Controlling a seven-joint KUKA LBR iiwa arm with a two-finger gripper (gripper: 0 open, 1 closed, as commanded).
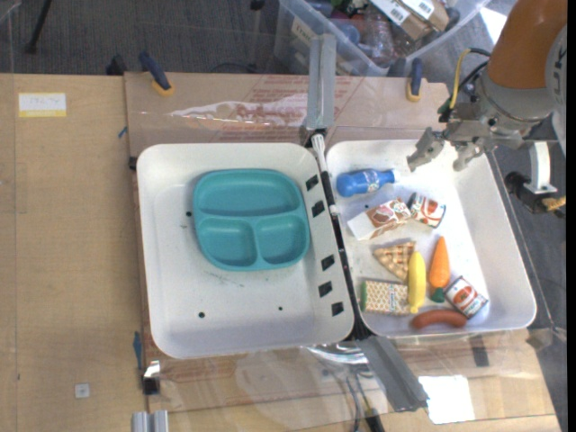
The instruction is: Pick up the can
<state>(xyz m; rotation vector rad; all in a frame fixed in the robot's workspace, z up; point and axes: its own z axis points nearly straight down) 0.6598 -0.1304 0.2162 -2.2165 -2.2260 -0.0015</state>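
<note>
A red-labelled can [465,297] lies on its side near the front right corner of the right bin [508,241], beside a carrot and a sausage. A second small red-and-white can [428,210] lies further back, near the bin's middle. My gripper [445,157] hangs over the bin's back edge, well behind both cans. It is open, its two fingers spread with nothing between them.
The right bin also holds a blue bottle [364,182], a red-and-white packet [389,214], a pizza slice [394,257], a banana [417,280], a carrot [438,264], a sausage [438,319] and a cracker box [382,297]. A teal divided plate [250,219] fills the left bin [171,313].
</note>
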